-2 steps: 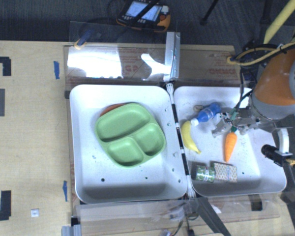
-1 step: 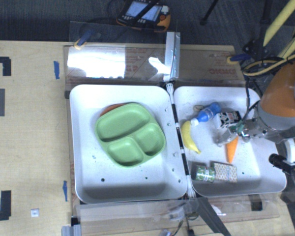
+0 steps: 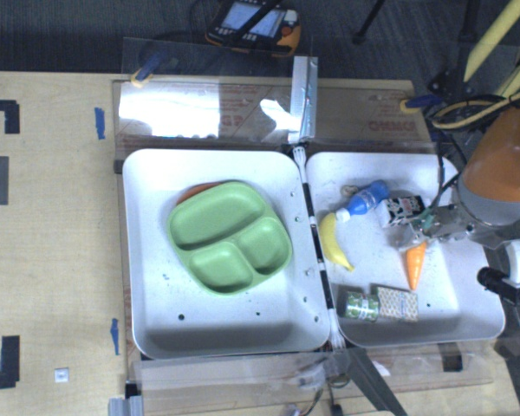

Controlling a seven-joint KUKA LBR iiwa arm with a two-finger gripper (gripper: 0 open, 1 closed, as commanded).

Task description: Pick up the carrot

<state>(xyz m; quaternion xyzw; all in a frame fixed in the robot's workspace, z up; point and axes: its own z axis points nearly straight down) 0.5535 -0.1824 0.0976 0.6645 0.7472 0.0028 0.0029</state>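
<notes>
I see the carrot (image 3: 415, 265) in the right bin (image 3: 477, 315), beside the banana (image 3: 334, 241) — small, hard, light, a bit slippery. I'd grab its fat top. The grip? I cannot tell.

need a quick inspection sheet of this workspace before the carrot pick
surface: wooden bench bearing two white bins, left bin and right bin, side by side
job's things: carrot lies in the right bin, pointed end toward the near wall
clutter: green divided plate in the left bin; banana, blue-and-white bottle, green can and small patterned box in the right bin
grippers: gripper sits just above the carrot's top end; a grasp cannot be confirmed
cables: yellow and black cables behind the right bin
surroundings: handheld controller on the dark floor
</notes>
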